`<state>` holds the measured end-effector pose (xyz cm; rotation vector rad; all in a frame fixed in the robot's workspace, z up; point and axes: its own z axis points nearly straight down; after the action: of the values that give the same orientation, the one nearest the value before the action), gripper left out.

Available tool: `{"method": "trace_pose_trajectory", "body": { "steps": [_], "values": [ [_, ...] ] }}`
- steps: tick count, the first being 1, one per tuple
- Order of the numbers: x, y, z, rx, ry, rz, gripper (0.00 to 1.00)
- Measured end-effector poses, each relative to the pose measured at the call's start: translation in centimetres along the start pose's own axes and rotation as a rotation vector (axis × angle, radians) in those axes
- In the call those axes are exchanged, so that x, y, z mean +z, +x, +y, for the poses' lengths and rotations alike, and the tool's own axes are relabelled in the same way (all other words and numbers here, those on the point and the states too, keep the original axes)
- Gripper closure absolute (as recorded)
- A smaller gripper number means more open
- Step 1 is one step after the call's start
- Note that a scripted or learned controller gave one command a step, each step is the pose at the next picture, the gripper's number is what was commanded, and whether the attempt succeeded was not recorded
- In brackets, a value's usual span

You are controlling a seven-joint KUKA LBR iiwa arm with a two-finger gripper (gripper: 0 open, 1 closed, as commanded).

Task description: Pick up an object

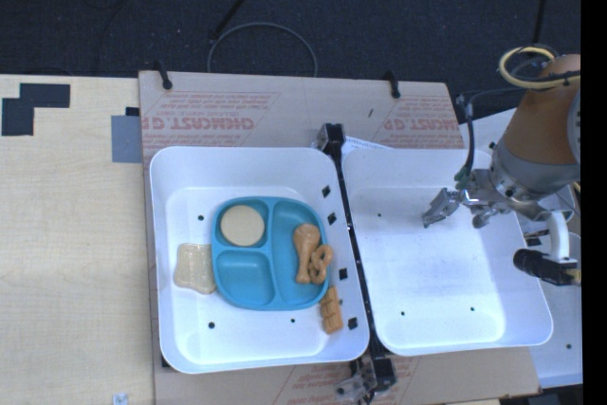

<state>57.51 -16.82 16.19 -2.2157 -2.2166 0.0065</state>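
Hovered end effector (455,207) over right bin (512,322), fingers spread, gripping nothing; objects sat in left bin (180,175) around blue tray (254,285); risked closing on air there

blue tray (248,285) | left bin | holds round biscuit (241,225), pretzel (311,253)

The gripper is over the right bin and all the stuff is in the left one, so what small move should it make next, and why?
Probably a shift toward the left bin. The gripper hangs over the right bin, while the things to pick lie in the left one: a blue tray holding a round tan piece and a pretzel-like piece, with tan pieces beside it.
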Motion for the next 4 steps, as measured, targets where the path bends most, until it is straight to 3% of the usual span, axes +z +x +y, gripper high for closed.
{"method": "trace_pose_trajectory", "body": {
  "steps": [1, 2, 3, 4],
  "values": [
    [6.4, -0.2, -0.2, 0.001, -0.001, 0.0, 0.0],
    [7.5, -0.1, -0.3, 0.002, -0.003, -0.001, 0.0],
    [6.4, -0.2, -0.3, 0.005, -0.004, -0.001, 1.0],
    [0.2, 0.1, 0.3, -0.001, -0.011, -0.003, 1.0]
  ]
}}
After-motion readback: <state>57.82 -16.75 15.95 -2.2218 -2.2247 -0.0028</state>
